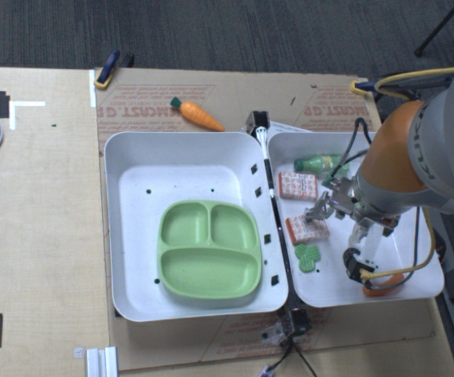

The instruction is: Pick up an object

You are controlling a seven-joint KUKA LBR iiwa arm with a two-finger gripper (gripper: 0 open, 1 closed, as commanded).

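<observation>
Grey and orange, the arm (415, 155) rises closest to the lens and reaches into the right bin (415, 289) from the right. Its pincer (327, 204) hangs low over the bin's left half, but whether it is open or closed cannot be told. Just beside it, toward the divider, lies a small red-and-white packet (304, 228), its long axis slanting up toward the pincer; this looks the likeliest target. A second packet (297, 184) sits just above, a green bottle (316, 163) beyond that, a green piece (309, 258) below. In the left bin (125, 210) rests a green divided plate (209, 249); a toy carrot (198, 114) lies on the counter (38, 210).
</observation>
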